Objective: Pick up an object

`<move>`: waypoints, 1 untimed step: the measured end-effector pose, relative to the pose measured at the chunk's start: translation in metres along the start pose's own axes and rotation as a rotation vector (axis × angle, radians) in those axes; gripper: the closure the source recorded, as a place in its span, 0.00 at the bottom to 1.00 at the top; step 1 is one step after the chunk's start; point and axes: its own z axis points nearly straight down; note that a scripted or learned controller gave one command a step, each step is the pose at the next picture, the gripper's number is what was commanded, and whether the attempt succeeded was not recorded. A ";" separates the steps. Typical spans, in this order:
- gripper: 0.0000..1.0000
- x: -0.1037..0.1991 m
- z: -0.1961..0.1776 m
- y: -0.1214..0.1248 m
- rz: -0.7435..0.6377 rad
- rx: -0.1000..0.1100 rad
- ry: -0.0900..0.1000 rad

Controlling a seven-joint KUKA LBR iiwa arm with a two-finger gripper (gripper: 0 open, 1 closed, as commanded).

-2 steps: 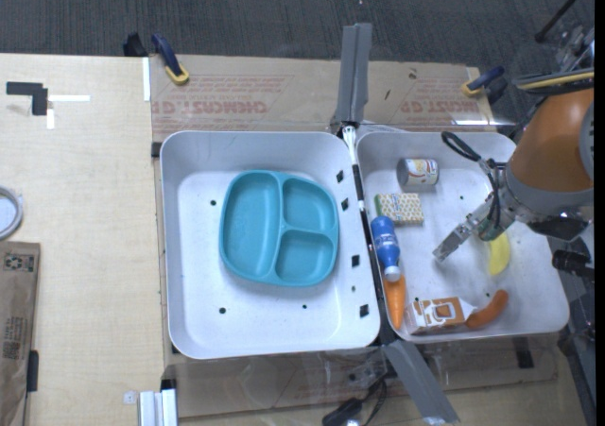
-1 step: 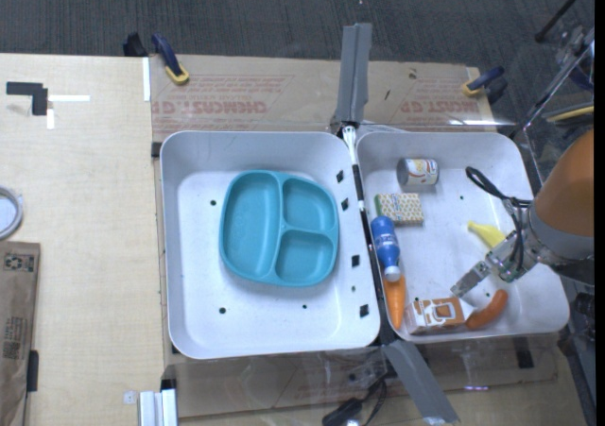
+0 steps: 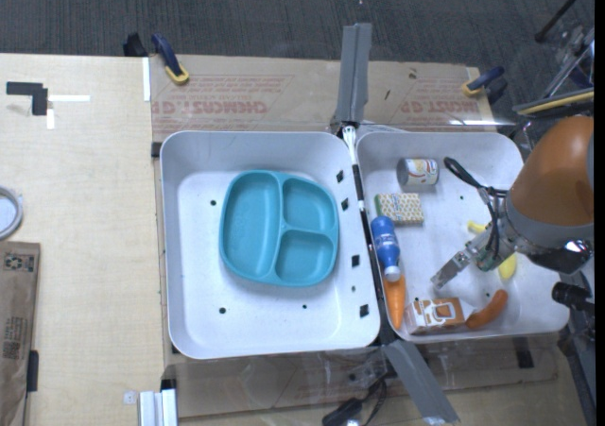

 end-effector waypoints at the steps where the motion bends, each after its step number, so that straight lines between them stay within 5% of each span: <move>1: 0.00 0.038 0.000 0.027 -0.118 0.001 0.001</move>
